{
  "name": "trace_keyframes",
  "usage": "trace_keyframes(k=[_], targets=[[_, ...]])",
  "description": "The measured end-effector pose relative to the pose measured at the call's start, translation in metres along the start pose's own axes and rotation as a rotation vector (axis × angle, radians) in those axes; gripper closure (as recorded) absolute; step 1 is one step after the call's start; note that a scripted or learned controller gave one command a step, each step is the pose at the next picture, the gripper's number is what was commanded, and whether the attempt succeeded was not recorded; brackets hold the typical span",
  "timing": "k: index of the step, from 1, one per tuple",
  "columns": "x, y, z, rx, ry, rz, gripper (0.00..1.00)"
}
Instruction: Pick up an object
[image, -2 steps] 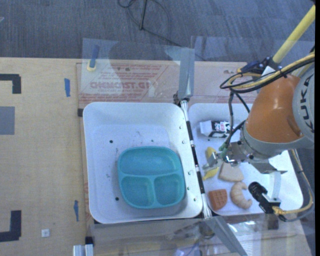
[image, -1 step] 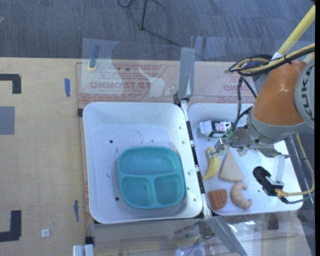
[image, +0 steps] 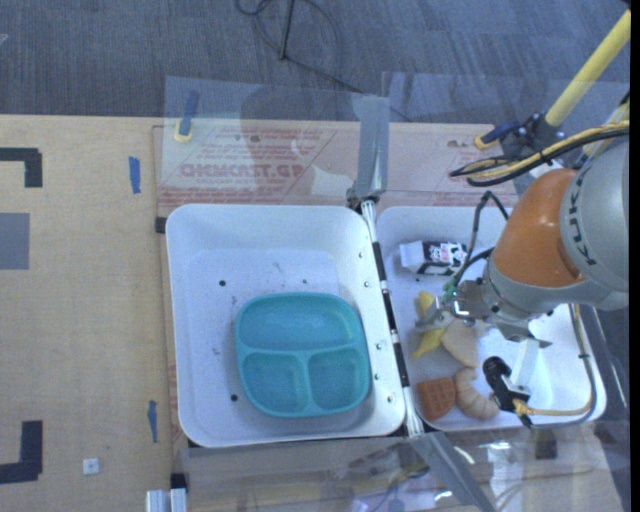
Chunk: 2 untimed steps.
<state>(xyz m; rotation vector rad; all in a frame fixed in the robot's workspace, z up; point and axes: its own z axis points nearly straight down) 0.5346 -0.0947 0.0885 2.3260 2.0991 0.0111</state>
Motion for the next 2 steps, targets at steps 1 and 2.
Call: trace_keyframes(k=[1,2], targets=[[-0.004,0.001,-0.01,-0.002,-0.003,0.007,1.0],[0.058,0.023,-0.113,0.012,-0.001,0.103,1.0]])
